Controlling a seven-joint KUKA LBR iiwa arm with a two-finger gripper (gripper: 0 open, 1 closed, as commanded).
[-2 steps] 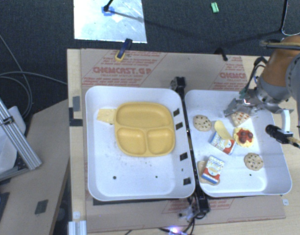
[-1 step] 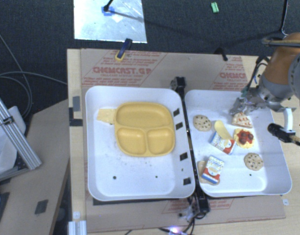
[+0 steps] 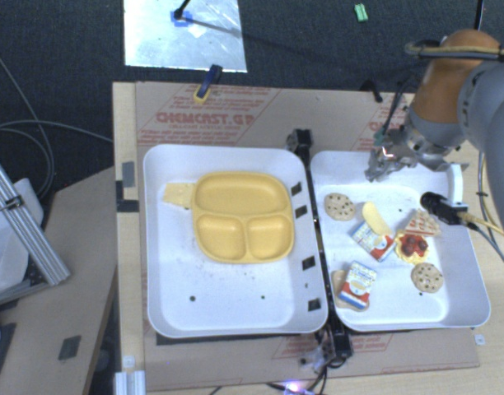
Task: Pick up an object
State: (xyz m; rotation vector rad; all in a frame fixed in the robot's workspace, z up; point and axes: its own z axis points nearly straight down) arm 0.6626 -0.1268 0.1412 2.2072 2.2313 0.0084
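My gripper (image 3: 382,168) hangs over the back of the right bin (image 3: 466,303), near its far rim, and nothing shows between its tips. Below it in that bin lie a chocolate-chip cookie (image 3: 339,206), a pale yellow banana-like piece (image 3: 374,218) and a small white carton (image 3: 372,239). Further right sit a pizza slice (image 3: 417,237) and a second cookie (image 3: 427,278). Near the front left corner lies another carton (image 3: 358,285), white with red and blue. The gripper is apart from all of them, roughly a hand's width behind the first cookie.
The left bin (image 3: 165,303) holds a yellow divided plate (image 3: 242,216) with a pale yellow slice (image 3: 178,194) at its left edge. A black clip row (image 3: 305,220) runs between the bins. A foil sheet (image 3: 184,21) lies on the floor behind.
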